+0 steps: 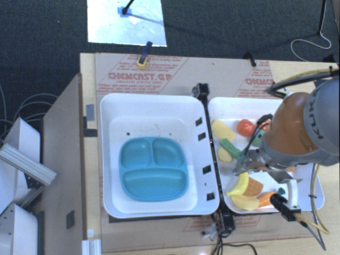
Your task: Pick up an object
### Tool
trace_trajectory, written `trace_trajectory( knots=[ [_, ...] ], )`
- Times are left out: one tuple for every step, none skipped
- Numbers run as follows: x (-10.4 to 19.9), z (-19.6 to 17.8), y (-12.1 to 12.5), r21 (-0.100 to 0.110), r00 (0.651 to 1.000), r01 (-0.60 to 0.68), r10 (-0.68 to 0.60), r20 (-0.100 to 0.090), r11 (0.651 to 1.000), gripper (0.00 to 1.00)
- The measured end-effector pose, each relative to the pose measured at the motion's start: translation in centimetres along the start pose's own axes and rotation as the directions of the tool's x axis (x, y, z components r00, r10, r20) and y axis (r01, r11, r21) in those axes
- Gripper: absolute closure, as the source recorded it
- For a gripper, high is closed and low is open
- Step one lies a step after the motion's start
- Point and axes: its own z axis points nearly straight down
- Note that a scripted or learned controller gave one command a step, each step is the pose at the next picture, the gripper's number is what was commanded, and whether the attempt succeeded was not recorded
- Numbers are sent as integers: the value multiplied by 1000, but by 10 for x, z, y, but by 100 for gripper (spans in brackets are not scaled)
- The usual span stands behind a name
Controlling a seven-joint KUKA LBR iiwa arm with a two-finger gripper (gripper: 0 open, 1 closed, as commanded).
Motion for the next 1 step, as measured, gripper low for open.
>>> trace_trajectory(
  knots=[
    [60,-95,56,-9,1000,11,-11,-2,1000,100]
  ],
)
